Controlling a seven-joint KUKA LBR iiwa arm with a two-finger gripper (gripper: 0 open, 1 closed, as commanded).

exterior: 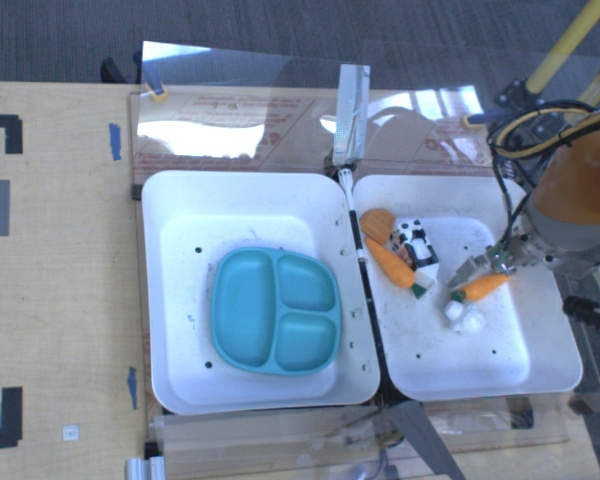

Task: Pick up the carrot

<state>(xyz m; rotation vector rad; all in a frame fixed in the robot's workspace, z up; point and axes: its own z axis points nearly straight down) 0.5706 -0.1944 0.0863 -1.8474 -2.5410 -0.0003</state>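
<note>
Two smooth white bins sit on my surface; the left holds one glossy teal three-part plate. I count two tapered orange carrots in the right bin: one beside a black-and-white toy, one at the gripper. Whether its jaws are apart, I cannot tell.
</note>
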